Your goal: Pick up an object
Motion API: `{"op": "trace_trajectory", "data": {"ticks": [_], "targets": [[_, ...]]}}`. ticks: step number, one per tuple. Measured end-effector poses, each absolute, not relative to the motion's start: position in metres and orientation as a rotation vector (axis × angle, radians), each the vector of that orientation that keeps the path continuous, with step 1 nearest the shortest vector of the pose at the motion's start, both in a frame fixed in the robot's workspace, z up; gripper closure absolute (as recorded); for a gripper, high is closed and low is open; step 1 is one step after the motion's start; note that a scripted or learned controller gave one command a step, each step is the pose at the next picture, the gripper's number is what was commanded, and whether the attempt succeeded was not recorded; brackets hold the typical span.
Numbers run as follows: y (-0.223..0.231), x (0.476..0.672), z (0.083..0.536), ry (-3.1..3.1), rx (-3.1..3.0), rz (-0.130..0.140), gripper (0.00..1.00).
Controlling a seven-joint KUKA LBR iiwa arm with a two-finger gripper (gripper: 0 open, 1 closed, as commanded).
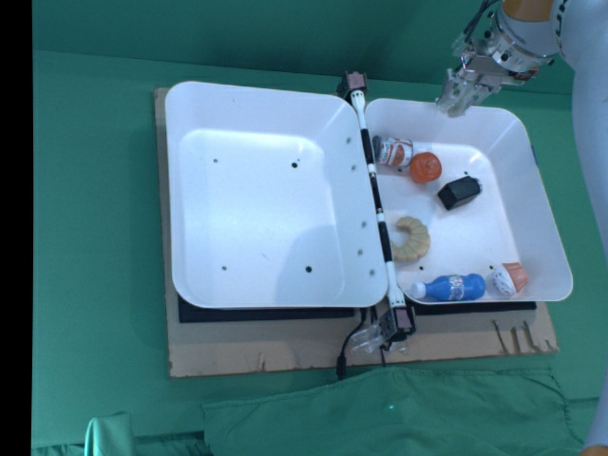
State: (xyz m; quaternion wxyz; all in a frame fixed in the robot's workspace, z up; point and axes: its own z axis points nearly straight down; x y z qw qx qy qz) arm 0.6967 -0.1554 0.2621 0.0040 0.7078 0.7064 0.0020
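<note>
My gripper [456,103] hangs above the far rim of the right bin [546,217], with nothing seen between its fingers. In that bin lie a small can [392,150] with a red and white label, an orange ball [425,167], a black block [459,192], a tan croissant-shaped piece [412,238], a blue bottle [449,288] on its side, and a white and orange cup-like item [508,277]. The gripper is up and to the right of the can and ball, well apart from all of them.
The left bin [190,122] is next to the right one, parted by a black and white bar [375,198]. Both rest on a cardboard sheet [266,354] on green cloth. A small clamp [385,329] sits at the bar's near end.
</note>
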Motion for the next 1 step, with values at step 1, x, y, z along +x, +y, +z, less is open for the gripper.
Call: {"op": "trace_trajectory", "data": {"ticks": [1], "targets": [[-0.1493, 0.7020, 0.3238, 2.215, 2.218, 0.006, 1.00]]}}
